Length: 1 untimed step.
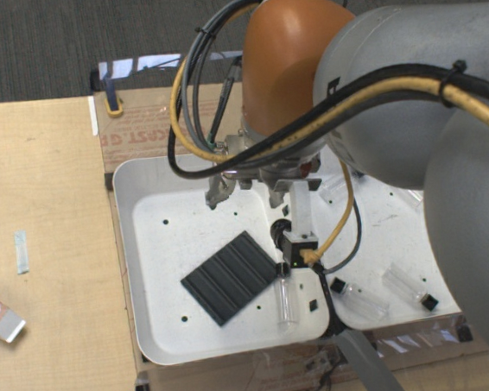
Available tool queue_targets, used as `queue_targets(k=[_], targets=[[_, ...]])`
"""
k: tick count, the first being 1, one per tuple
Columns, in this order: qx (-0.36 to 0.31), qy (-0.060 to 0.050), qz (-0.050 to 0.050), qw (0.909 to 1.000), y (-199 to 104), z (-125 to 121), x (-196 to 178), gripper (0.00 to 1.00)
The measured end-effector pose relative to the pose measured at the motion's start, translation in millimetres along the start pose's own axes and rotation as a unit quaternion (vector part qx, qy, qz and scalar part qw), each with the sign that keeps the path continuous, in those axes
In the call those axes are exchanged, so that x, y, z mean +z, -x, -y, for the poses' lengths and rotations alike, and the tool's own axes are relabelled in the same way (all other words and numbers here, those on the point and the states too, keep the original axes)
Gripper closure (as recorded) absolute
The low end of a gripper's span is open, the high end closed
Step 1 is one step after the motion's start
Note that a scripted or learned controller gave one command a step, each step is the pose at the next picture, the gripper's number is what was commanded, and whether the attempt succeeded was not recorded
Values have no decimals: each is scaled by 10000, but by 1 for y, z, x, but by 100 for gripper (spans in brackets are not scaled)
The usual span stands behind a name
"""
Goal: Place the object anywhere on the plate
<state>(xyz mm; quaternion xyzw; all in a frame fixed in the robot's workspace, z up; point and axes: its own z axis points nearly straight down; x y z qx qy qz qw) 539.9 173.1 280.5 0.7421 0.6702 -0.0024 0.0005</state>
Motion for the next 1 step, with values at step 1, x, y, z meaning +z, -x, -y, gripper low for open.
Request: queue_targets(k=[1], targets=[[-3, -17, 27, 10000, 1, 0, -7, 100]])
